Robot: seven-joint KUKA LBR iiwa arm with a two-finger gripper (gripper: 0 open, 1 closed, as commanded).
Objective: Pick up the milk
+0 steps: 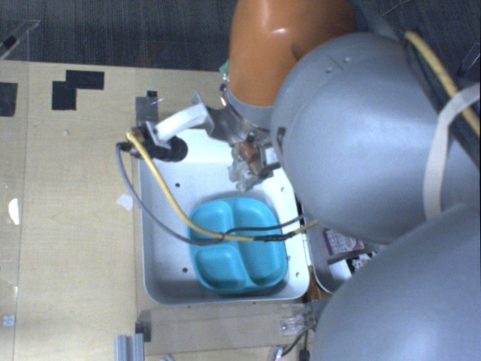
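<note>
At the far left the pale wooden desk (68, 224) lies bare apart from some black marks near its top edge. Next comes the left bin (161, 277), a shallow white tub whose lower half holds a blue divided tray (237, 243). A yellow cable (169, 194) and a dark one loop down from the bin's upper left corner and cross over the tray. Nothing in this bin reads as a milk carton. The pincer (246, 165) hangs over the upper right part of this bin, just above the tray's far edge; it is small and blurred under the wrist, so whether it is wide or narrow I cannot tell, and nothing can be made out in it. Above it sits the orange band (282, 36), and the grey arm (361, 126) covers most of the right side. In a gap beneath the arm, past the rim of the right bin (325, 280), a small printed packet (340, 241) peeps out; this is probably the milk, though too little shows to be sure or to give its long axis. If so, the milk lies to the right of the pincer and lower in the view, in the other bin, so the coming move likely calls for a shift across the shared rim.
</note>
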